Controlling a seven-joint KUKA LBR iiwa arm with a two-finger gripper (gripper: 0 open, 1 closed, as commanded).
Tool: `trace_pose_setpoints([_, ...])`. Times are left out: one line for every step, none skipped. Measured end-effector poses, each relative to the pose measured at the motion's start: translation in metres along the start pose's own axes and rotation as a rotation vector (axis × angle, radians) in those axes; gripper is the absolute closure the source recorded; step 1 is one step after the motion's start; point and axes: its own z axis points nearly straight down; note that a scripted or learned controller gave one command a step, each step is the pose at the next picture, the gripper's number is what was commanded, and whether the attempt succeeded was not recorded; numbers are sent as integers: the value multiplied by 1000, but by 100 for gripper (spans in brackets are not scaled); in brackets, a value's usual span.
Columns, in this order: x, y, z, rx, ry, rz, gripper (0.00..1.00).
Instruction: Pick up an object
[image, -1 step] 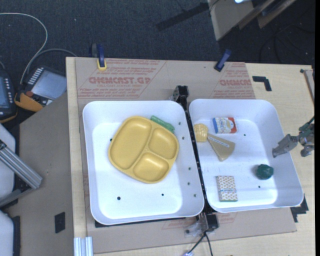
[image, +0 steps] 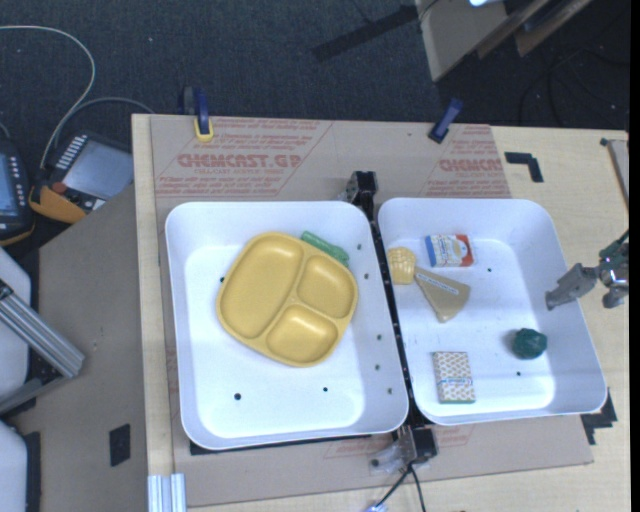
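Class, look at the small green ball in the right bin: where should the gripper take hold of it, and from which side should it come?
Grip the green ball across its middle, coming straight down from above. It looks round, so no side seems better, and it lies apart from the box and the bin wall, leaving room for fingers. The gripper is already close by.
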Motion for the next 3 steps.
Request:
trace_pose_setpoints([8, 2, 60, 7, 4, 0, 0])
trace_pose_setpoints([15, 0, 122, 8, 4, 0, 0])
trace_pose_setpoints([16, -2, 176, 8, 4, 1, 0])
